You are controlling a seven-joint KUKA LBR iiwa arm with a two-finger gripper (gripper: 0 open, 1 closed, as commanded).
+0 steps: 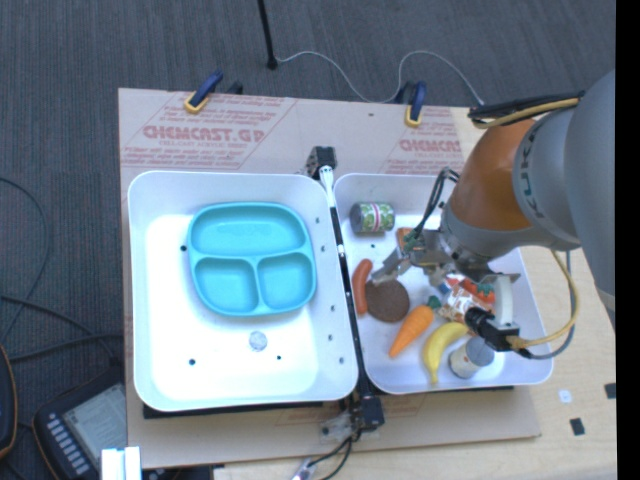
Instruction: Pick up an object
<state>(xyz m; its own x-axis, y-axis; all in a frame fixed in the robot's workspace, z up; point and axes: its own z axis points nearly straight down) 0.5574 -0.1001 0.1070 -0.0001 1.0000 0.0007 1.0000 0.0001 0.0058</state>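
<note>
So left bin (150, 268) has a blue divided plate (250, 258) lying flat; right bin (535, 368) is the crowded one, with a green can (374, 217) up top, a brown round thing (386, 300) beside two carrots (410, 331), and a banana (441, 348) lower down; the gripper (405, 258) hangs just above the brown thing, fingers spread apart with nothing between them

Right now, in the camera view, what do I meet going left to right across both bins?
Blue divided tray → red-orange carrot by the divider → brown round object → orange carrot → banana.
</note>
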